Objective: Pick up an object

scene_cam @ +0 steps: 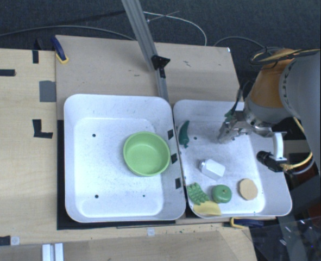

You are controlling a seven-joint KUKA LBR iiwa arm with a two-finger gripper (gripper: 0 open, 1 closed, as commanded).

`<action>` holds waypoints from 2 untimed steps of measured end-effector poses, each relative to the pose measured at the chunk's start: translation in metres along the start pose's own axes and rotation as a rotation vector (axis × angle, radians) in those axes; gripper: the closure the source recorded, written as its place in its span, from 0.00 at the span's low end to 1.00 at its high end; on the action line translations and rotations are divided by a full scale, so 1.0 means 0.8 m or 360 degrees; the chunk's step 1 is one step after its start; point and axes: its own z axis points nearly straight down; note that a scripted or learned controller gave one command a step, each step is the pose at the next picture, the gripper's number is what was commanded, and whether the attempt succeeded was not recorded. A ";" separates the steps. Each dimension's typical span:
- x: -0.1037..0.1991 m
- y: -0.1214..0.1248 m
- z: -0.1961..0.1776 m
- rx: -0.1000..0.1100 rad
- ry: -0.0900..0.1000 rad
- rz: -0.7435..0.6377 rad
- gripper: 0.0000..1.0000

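My gripper (226, 135) hangs over the upper right part of the right bin (203, 118), its fingers pointing down-left with nothing seen between them. Below it in that bin lie a small white block (212, 168), a round green piece (221, 193), a tan disc (248, 189), a green ridged piece (195, 191) on a yellow piece (209, 209), and a dark green pepper-like thing (183, 133) near the left wall. A light green bowl (146, 153) sits in the left bin (84, 145).
A grey pole (141, 29) with a black clamp slants in from the top to the seam between the bins. Cables run over the dark floor behind the bench. The arm's grey body and orange band (269, 86) rise at the right.
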 end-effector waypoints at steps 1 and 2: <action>0.010 -0.007 -0.069 -0.0010 -0.0001 0.0002 1.00; 0.018 -0.006 -0.124 -0.0009 -0.0001 0.0001 1.00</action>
